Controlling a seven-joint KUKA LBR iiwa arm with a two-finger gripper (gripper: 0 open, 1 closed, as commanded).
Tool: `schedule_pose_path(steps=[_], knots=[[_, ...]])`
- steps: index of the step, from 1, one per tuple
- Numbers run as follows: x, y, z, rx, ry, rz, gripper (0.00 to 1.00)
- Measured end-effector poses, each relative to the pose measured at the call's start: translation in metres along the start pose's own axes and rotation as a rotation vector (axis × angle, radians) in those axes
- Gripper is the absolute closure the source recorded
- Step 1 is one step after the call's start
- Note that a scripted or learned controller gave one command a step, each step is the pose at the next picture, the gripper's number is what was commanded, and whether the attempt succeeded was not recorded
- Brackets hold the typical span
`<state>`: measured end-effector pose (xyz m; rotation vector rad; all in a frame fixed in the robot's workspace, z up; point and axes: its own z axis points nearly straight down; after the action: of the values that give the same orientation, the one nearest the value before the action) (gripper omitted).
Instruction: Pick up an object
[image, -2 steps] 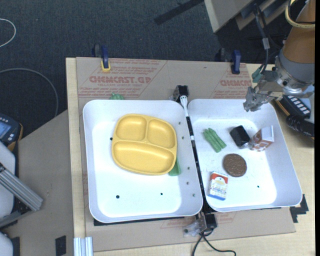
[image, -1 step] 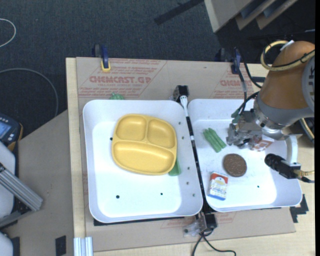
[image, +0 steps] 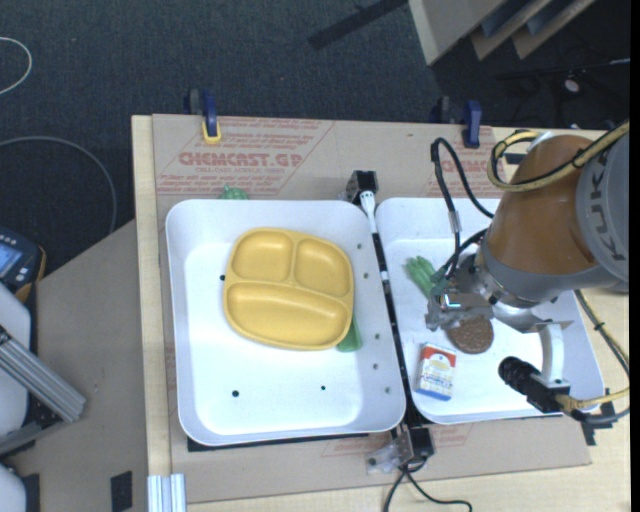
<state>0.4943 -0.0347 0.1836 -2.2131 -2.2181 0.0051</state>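
Note:
In the right bin (image: 420, 225), my gripper (image: 447, 303) hangs low, just left of a brown round disc (image: 473, 334) that lies partly under the wrist. A green object (image: 420, 271) lies just up and left of the gripper. A small white, red and blue box (image: 436, 370) rests nearer the front of that bin. I see nothing held between the fingers, and the wrist hides how they stand.
The left bin (image: 200, 330) holds a yellow divided plate (image: 288, 288) with a green thing (image: 349, 337) poking out at its right edge. A black bar runs between the bins (image: 381, 270). The orange and grey arm (image: 545, 225) covers the right bin's far side.

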Motion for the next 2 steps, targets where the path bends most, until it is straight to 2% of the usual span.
schedule_pose_path(steps=[1,2], knots=[[0.058,-0.016,0.000,-0.003,0.000,-0.004,1.00],[-0.002,-0.015,-0.122,-0.023,-0.006,0.008,1.00]])
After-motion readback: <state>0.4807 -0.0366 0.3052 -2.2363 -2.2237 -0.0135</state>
